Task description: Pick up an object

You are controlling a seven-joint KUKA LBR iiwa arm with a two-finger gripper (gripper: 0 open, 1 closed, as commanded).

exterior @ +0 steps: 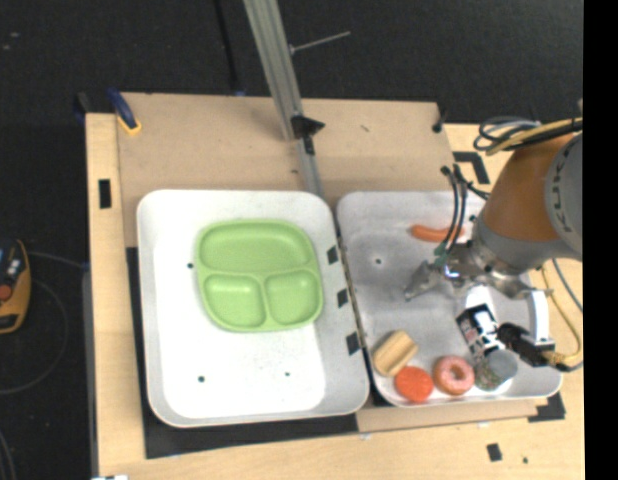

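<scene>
Here the claw (425, 284) hangs low over the middle of the right bin (389, 230), its fingers spread apart with nothing between them. The candidates lie apart from it: an orange carrot-like piece (427, 233) near the far wall, and a tan block (394, 352), a red-orange round piece (413, 384) and a pink doughnut (453, 375) along the near edge. A clean pick probably means centring over one piece, descending, and closing only once both fingers straddle it.

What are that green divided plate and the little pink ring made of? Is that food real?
The green three-compartment plate looks like moulded plastic: uniform colour, smooth matt surface, rounded edges. The pink ring-shaped doughnut seems to be a toy, probably plastic or rubber, judging by its even colour and clean shape; the view is too coarse to be sure.
</scene>
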